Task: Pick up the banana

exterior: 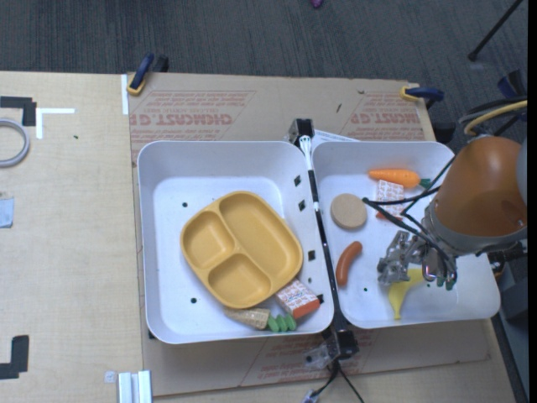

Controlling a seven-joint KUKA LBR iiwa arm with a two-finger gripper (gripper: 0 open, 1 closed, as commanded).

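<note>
End effector (411, 263) sat right on the banana (398, 296) in my right bin (470, 305); I couldn't tell its grip. Leftward, the left bin (159, 225) held a yellow divided plate (242, 248); the right held a sausage (347, 262), round cracker (349, 211) and carrot (394, 177).

banana (398, 297) upper end hidden under gripper (413, 267), carrot (394, 176) tip behind arm
</note>
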